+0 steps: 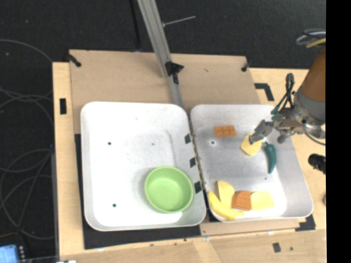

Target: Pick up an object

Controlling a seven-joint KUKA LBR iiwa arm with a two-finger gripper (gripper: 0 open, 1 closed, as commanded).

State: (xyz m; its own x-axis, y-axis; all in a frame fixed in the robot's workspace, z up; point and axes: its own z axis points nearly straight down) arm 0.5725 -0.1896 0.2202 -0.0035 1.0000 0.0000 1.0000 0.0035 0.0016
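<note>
My gripper (pixel 269 138) hangs over the right part of the right bin (pixel 285 114), with its fingers spread open. Its left finger (pixel 258 135) is at the top edge of a small pale yellow piece (pixel 249 147); whether it touches the piece I cannot tell. A teal pepper-shaped object (pixel 270 156) lies just below the gripper, between the lines of the two fingers. Nothing is held between the fingers. An orange cracker-like tile (pixel 224 131) lies flat to the left of the yellow piece.
At the right bin's front lie a banana (pixel 220 207), an orange block (pixel 242 200) and a yellow piece (pixel 262 200). A green bowl (pixel 169 188) sits in the left bin (pixel 109 125). A metal pole (pixel 156 32) slants up behind the bins.
</note>
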